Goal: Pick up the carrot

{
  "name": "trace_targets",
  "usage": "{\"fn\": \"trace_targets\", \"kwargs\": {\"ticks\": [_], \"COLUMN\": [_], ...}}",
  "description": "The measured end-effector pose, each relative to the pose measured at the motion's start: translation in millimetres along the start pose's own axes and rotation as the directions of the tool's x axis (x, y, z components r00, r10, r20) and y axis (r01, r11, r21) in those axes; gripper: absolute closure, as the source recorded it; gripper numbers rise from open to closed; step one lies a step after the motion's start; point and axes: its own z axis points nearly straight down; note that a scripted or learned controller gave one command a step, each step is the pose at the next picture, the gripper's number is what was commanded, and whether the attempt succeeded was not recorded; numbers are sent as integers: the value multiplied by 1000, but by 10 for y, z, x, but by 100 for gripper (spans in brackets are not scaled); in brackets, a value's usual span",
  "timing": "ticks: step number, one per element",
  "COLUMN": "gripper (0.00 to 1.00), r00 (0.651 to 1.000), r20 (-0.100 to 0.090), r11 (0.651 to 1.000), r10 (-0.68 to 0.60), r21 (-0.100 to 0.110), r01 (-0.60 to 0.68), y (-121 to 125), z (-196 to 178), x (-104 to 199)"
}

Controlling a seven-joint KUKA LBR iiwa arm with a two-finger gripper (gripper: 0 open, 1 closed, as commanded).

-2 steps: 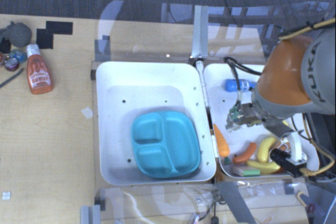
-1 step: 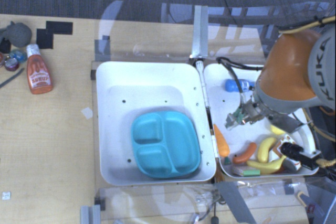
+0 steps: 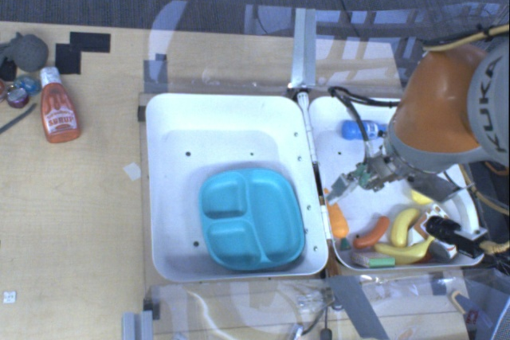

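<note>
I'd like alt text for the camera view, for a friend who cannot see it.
A grey and orange robot arm reaches from the right over the right white bin, its end effector hanging just above an orange carrot by the bin's left wall, with bananas nearby. The left white bin holds a blue divided plate.

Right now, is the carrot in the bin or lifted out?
In the bin. The carrot lies on the right bin floor against its left wall, below the gripper.

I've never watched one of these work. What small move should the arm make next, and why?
Probably ease the gripper down and slightly toward the camera, because the carrot lies just below it against the right bin's left wall and is not yet between its fingers.
</note>
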Motion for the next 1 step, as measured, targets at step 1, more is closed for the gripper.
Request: {"fn": "trace_targets", "kwargs": {"ticks": [1], "gripper": [0], "r00": [976], "r20": [-1], "r11": [976], "r10": [-218], "r21": [2], "r01": [218], "y": [-83], "z": [359], "x": [-112]}}
